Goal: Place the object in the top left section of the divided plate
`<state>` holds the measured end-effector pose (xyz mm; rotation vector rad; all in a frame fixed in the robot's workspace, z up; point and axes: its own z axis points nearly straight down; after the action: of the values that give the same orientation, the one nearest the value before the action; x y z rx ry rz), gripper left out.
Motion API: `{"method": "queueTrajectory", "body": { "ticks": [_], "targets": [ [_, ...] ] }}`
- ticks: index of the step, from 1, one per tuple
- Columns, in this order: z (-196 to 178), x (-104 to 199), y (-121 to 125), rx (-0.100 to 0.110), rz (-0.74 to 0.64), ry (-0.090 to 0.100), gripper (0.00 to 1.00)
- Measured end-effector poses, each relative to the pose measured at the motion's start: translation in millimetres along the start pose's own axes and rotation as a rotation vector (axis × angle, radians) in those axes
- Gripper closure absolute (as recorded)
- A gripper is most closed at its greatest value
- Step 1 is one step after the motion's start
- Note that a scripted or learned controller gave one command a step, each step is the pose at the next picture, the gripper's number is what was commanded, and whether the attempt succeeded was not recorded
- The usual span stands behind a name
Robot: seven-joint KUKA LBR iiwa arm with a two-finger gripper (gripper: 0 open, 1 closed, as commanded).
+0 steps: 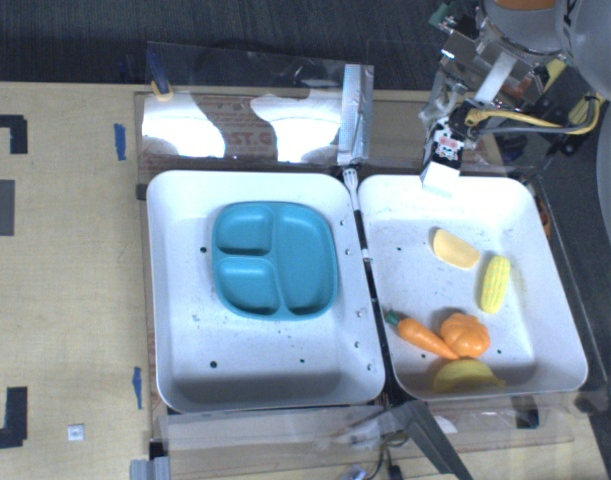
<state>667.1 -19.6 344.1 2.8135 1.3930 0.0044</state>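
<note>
A blue divided plate (pixel 276 259) lies in the left bin (pixel 175 298); its two small sections are on the left and one large section on the right, all bare. In the right bin (pixel 555 308) lie a pale yellow oval piece (pixel 454 248), a corn cob (pixel 495 282), a carrot (pixel 421 334), an orange pepper-like piece (pixel 466 334) and a yellow piece (pixel 465 373) at the front edge. My gripper (pixel 445 150) hangs above the far rim of the right bin, away from all of these.
A shiny transparent panel (pixel 255 113) stands behind the left bin. The wooden bench top (pixel 55 268) stretches to the left, with blue tape marks. Cables and the arm's wrist (pixel 515 58) crowd the upper right.
</note>
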Motion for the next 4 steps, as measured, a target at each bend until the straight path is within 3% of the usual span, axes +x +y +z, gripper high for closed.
{"method": "queueTrajectory", "body": {
  "ticks": [1, 2, 3, 4],
  "targets": [
    [-26.4, -32.4, -139.0, 0.006, -0.023, 0.000, 1.00],
    [-47.2, 20.8, -121.4, 0.004, 0.088, -0.003, 1.00],
    [7.1, 57.1, -86.4, 0.008, 0.099, -0.009, 1.00],
    [112.5, 12.8, -106.0, 0.010, -0.157, -0.005, 1.00]
  ]
}}
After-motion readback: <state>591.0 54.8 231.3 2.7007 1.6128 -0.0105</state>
